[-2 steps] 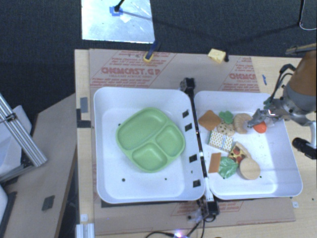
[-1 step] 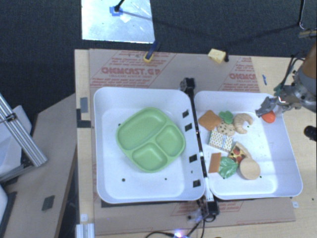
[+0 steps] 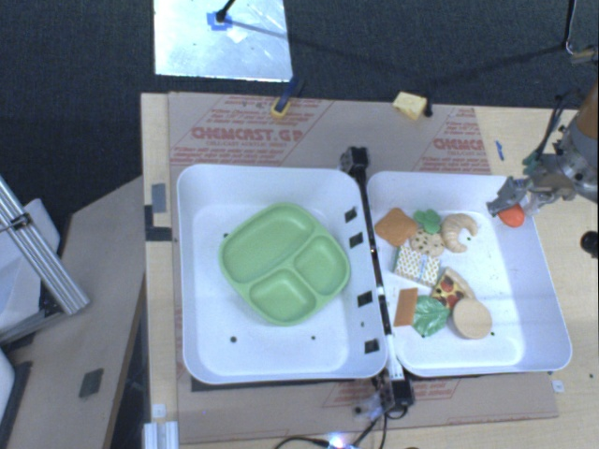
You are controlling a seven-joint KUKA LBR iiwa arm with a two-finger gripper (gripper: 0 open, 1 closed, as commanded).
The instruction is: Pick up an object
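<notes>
Red print reading "CHEMCAST G P" runs across the brown paper sheet (image 3: 245, 131) under the bins. The same red lettering on its right part is cut off and unreadable.

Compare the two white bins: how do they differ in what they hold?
The left bin holds one thing, a green divided plate near its middle. The right bin holds a cluster of small food-like pieces toward its left half, plus a small orange piece at its upper right edge, by the claw. The claw is over the right bin, not the left. Both are shallow, white and side by side.
</notes>
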